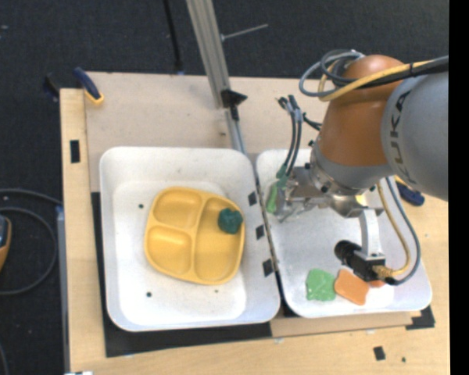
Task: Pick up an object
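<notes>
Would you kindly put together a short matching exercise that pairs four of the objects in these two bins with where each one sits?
Things:
1. yellow divided plate
2. dark green ball
3. light green piece
4. orange piece

Places:
A. right bin, at its near edge, touching the orange piece's left side
B. on the plate's right compartment
C. flat in the left bin
D. right bin, near edge, nearest the bin's right corner

Pairs: 1-C, 2-B, 3-A, 4-D

A pale wooden bench (156, 116) stands on a dark speckled floor (31, 22). At its far edge an aluminium rail (207, 41) rises at a slant, and a blue and yellow clamp (88, 86) grips the far left corner. Black cables (19, 209) loop over the floor at left.
</notes>
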`<state>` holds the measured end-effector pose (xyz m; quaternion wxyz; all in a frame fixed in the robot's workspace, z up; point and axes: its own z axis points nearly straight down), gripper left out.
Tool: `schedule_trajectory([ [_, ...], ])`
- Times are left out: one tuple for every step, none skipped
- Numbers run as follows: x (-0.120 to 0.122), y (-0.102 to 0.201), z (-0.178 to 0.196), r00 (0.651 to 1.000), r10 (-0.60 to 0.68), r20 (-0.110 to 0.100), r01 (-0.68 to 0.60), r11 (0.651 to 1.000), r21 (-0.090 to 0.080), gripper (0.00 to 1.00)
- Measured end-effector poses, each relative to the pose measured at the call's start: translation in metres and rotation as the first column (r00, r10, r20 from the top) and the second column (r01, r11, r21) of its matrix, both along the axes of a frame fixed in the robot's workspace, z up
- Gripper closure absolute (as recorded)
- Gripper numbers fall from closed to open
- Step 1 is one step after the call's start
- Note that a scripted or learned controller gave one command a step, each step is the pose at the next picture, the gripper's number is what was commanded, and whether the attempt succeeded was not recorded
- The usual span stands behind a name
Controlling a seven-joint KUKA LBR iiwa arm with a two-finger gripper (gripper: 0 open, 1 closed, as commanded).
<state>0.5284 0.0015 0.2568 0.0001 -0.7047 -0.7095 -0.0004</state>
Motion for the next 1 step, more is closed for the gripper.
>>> schedule_trajectory([
  [0.0066,0.0542,-0.0175,1.000,0.000,-0.002,0.000,1.000,0.000,1.00],
])
